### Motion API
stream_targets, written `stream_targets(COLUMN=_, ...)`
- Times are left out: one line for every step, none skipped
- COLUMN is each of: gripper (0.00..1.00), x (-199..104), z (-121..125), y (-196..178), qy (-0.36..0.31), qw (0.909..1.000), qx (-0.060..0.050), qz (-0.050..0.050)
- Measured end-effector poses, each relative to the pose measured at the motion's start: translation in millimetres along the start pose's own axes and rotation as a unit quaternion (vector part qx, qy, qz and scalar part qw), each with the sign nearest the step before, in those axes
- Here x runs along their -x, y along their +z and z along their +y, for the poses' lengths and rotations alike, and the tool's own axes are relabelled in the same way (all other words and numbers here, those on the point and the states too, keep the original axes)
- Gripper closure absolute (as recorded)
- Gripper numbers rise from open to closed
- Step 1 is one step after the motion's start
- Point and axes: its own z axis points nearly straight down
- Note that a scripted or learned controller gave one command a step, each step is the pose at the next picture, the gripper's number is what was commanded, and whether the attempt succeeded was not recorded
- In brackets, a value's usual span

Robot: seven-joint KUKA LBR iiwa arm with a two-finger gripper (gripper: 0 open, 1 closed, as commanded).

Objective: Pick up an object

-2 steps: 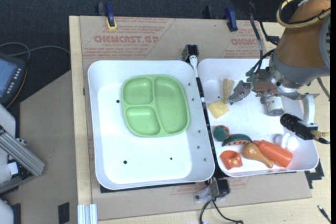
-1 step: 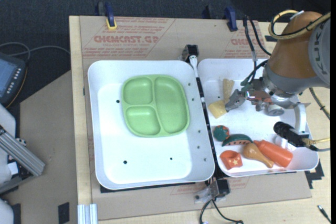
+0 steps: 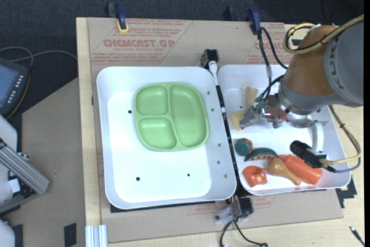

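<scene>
My gripper [image 3: 252,117] hangs low over the right bin [image 3: 338,182], in its left middle part, with the grey and orange arm reaching in from the right. Its tip is just right of a small yellow piece [image 3: 237,120], and I cannot tell whether they touch. A beige piece [image 3: 250,94] lies a little behind the gripper. Along the front of the bin lie a red and green ball [image 3: 244,144], a dark green slice [image 3: 261,154], an orange-red cup [image 3: 254,175], a tan pear-shaped toy [image 3: 280,167] and an orange carrot [image 3: 304,170].
The left bin [image 3: 115,142] holds a green divided plate [image 3: 171,116] in its rear half. The raised walls where the two bins meet [image 3: 224,124] run just left of the gripper. Blue clamps [image 3: 120,13] sit at the bench's rear edge.
</scene>
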Motion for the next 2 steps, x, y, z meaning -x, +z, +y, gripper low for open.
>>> stream_targets(gripper=0.00, x=-1, z=3, y=18, qy=0.000, qw=1.0000, qx=0.004, qz=0.002)
stream_targets(gripper=1.00, x=-1, z=7, y=4, qy=0.000, qw=0.9999, qx=0.011, qz=0.000)
